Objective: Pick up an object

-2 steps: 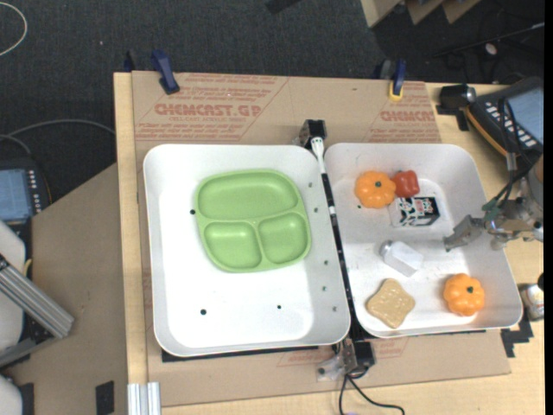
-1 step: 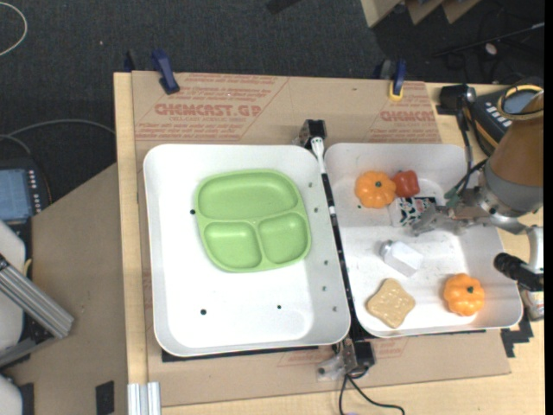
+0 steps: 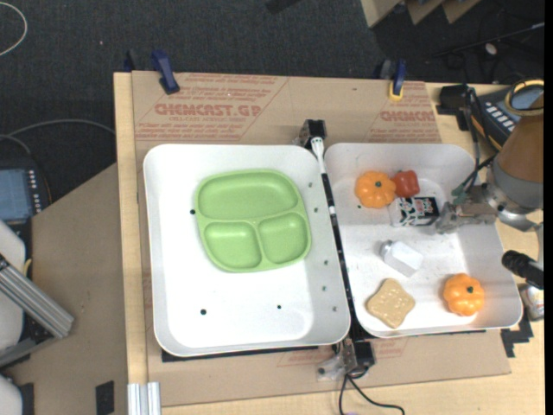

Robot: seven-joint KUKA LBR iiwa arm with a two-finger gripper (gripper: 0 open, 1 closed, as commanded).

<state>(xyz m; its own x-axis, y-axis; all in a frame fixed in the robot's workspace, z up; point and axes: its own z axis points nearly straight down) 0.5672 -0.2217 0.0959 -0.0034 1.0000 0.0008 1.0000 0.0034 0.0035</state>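
1. left white shallow plastic bin (image 3: 173, 232): holds a light green three-compartment plastic plate (image 3: 252, 220), lying flat a little above the bin's centre.
2. right white shallow plastic bin (image 3: 484, 258), left part: a small orange toy pumpkin (image 3: 375, 189) near the far wall, a red block-like toy (image 3: 406, 182) touching its right side.
3. below those, a small black-and-white printed carton (image 3: 416, 210) (label not legible), then a small white box-shaped piece (image 3: 402, 255) nearer mid-bin.
4. near edge: a tan toast-shaped toy slice (image 3: 390, 303); to its right a second orange toy pumpkin (image 3: 464, 294), well apart from the first.
5. grey two-finger gripper (image 3: 451, 217) sits low over the bin, just right of the carton; cannot tell whether its fingers are apart or closed, nor whether they touch the carton.
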